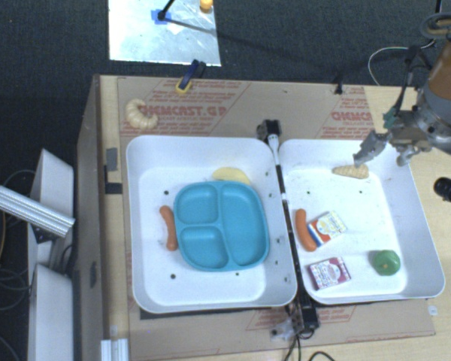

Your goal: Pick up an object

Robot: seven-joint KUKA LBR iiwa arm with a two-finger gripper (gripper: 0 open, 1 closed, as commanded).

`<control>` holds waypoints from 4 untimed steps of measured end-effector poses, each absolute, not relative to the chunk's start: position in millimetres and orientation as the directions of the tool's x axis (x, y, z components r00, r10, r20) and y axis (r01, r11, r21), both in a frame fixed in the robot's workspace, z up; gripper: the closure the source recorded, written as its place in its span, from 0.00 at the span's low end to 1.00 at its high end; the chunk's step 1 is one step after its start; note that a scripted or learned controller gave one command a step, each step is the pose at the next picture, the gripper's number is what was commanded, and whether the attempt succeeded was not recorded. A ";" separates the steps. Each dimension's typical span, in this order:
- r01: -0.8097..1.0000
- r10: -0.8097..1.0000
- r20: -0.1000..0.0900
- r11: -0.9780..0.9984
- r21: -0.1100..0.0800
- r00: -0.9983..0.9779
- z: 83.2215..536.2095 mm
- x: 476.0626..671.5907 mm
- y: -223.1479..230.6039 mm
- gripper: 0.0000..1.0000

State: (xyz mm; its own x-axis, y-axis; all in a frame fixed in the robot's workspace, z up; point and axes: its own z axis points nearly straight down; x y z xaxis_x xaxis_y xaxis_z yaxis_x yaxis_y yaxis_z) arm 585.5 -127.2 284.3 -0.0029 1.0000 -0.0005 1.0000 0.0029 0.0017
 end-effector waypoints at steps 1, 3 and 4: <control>1.000 1.000 0.001 0.001 -0.002 -0.001 154.0 562.5 -123.4 0.00; 1.000 1.000 -0.002 0.000 0.004 0.000 176.5 581.2 -177.0 0.00; 1.000 1.000 0.001 0.004 0.001 -0.004 141.2 570.4 -82.5 0.00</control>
